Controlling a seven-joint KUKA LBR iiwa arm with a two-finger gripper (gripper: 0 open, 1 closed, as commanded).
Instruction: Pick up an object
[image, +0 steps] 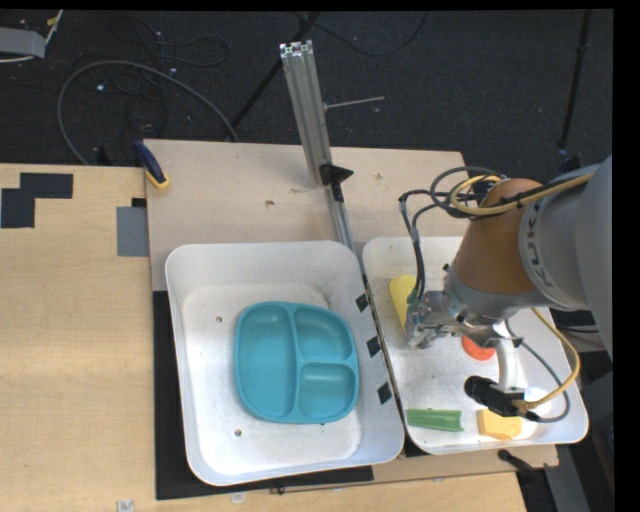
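The pincer (428, 330) is hanging over the right bin (560, 425), beside a yellow object (402, 297). Whether it is gripping anything cannot be told.

Beyond my bins I see a slanted aluminium post (312, 125) rising from the tan surface (70, 300), a blue-and-yellow clamp (152, 165) at its edge, and black cables (110, 85) behind.
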